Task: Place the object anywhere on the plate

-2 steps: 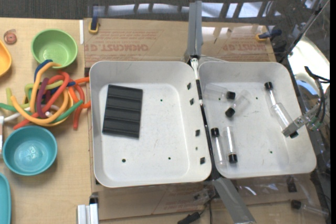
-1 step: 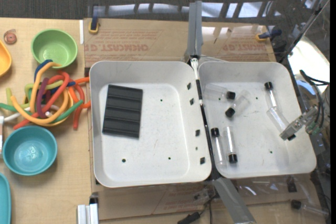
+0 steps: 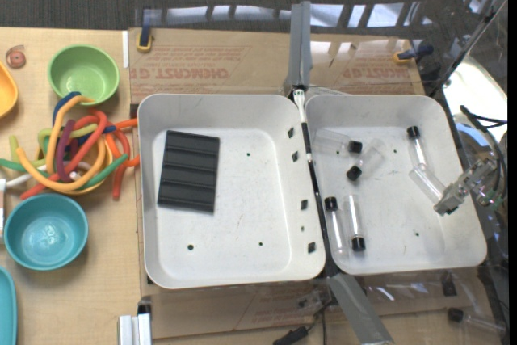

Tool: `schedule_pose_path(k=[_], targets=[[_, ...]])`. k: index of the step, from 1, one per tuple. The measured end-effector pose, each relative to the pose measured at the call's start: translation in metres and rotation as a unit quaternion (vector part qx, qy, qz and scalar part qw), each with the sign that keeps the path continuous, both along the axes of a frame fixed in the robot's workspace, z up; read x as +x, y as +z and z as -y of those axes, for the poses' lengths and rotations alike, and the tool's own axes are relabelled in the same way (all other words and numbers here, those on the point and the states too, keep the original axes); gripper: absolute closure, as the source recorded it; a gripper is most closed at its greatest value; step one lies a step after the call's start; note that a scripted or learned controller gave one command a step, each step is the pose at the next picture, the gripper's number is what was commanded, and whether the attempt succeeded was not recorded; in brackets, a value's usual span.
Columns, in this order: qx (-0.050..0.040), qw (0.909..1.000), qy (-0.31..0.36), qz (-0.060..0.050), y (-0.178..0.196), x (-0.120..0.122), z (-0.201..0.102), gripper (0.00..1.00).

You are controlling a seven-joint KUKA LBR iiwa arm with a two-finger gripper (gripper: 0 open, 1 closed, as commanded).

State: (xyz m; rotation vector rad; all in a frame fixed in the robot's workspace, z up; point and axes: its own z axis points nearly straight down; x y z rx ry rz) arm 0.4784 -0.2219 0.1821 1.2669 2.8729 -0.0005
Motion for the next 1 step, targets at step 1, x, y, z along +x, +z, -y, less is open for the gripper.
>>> schedule_pose_path(k=[1], targets=[[0.0001,0.9984,0.056,0.0,-0.0012,0.0001,-0.0003,1.0]])
